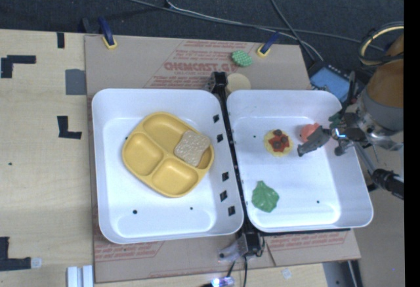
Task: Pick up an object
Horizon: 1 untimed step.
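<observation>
Bins first: two white ones sit side by side on the cardboard sheet of the bench, joined along a black divider, likely so a thing lifted from one can be dropped in the other. The left bin (pixel 108 213) carries one yellow tray (pixel 147 148) with three compartments, set askew near the bin's middle. One tan cracker (pixel 192 147) lies on the tray's right part, across the ridge between compartments, tilted as if dropped there.

The right bin (pixel 354 213) carries three loose things, spread apart so each may be taken alone. One green piece (pixel 265 196) lies toward the near left corner. One yellow disc (pixel 278 142) with a red and dark top lies a little above the bin's middle. One orange piece (pixel 308 130) lies just right of the disc, close to the far right side.

The arm (pixel 384 92) reaches over the right rim of that bin, wrist low. Its gripper (pixel 316 137) points left, one dark finger stretched toward the disc, its tip just below the orange piece. I judge the orange piece or the disc to be the target. Whether the fingers stand apart or together I cannot tell, and nothing can be seen held between them.

Beyond the bins, on the cardboard's far edge, lies one green ball (pixel 241 58).
</observation>
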Tool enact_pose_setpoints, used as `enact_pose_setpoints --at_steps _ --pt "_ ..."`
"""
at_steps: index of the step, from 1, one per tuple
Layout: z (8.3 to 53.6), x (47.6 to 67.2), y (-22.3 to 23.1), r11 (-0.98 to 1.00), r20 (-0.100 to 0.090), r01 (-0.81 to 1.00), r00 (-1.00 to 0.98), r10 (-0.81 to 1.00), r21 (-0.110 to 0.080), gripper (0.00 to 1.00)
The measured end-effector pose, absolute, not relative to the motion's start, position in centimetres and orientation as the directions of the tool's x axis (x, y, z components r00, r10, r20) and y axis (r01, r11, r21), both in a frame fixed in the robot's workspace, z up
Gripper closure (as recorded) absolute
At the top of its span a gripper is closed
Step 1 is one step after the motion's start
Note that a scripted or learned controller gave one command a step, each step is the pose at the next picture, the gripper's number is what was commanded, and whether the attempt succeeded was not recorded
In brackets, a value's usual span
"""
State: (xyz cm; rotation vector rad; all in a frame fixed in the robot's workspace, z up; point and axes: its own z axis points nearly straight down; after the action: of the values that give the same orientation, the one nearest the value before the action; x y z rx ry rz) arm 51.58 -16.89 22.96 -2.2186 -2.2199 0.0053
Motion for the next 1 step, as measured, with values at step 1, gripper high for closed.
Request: enact_pose_setpoints --at_steps 1 --pt "18.55 51.72 -17.17 0.001 0.0 1.0 -0.001 1.0 -0.005 0.0"
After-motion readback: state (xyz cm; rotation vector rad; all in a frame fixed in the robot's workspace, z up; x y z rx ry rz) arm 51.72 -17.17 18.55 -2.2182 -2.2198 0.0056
